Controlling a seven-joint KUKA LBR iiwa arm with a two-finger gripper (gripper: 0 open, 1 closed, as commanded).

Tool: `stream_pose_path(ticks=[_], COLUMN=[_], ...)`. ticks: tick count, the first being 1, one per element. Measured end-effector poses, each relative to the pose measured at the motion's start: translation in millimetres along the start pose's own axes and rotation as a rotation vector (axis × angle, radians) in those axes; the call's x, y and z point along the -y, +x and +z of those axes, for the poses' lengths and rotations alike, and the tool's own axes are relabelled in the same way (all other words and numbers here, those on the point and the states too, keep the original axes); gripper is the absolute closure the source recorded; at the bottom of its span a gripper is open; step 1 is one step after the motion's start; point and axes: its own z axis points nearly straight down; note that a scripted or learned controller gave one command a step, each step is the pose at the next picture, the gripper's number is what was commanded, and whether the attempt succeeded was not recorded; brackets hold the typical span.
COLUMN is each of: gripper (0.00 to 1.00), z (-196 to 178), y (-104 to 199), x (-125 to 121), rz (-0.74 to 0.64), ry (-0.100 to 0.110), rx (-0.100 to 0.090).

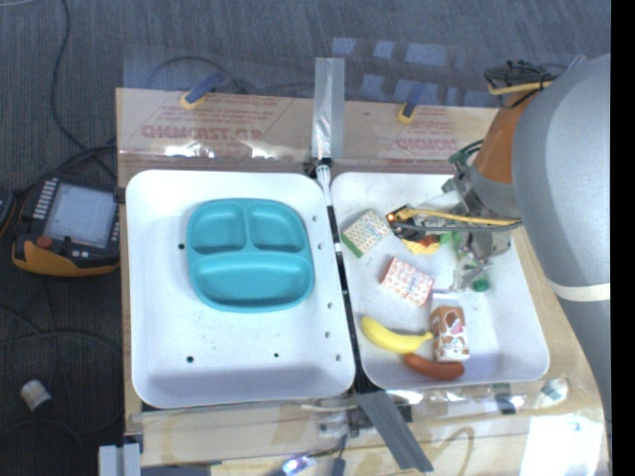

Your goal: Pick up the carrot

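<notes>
Carrot (425, 244) in the right bin (516, 355), near its upper middle, mostly hidden by cables, long axis unclear, gripper (474, 261) just right of it, finger state impossible to tell.

The two bins (149, 365) look like smooth white plastic with a soft sheen; the divided teal tray (248, 254) at centre left is matt plastic; the banana (392, 335) at lower right is glossy, toy-like; the worktop (238, 127) along the top is brown cardboard, dull; the floor (99, 28) at upper left is rough grey carpet.
</notes>
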Motion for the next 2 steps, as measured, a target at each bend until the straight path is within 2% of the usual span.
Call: stream_pose_path(ticks=[1, 2], gripper=[0.00, 0.00], z=[-86.1, -5.9], y=[39.7, 29.1], x=[-29.6, 22.1], rz=[0.026, -0.101], ry=[-0.006, -0.001], rx=[-0.003, 0.000])
